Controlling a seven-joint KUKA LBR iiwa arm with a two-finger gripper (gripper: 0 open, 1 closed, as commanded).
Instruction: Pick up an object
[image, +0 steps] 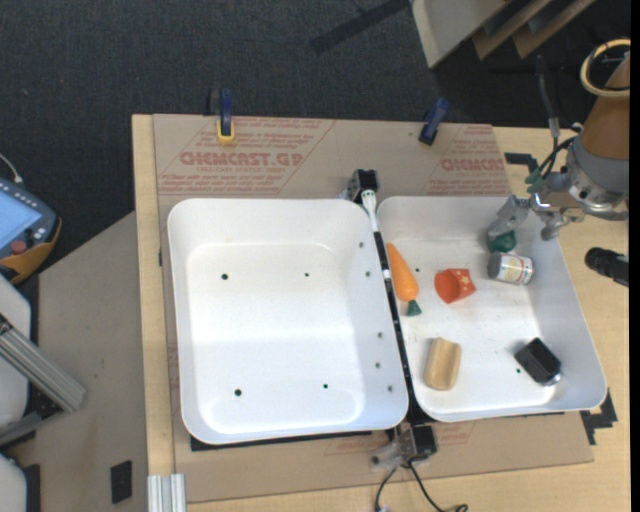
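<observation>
Raised over the right bin's (490, 350) far corner, your gripper (528, 225) has its fingers spread with nothing between them, a green piece (500, 240) and small jar (512, 268) just beside it, so nothing is picked yet.

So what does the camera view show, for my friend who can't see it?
A robot gripper hangs over the back of the right bin, just above a small can lying on its side. That bin also holds a carrot, a red cup, a tan block and a black block. The left bin sits beside it.
</observation>
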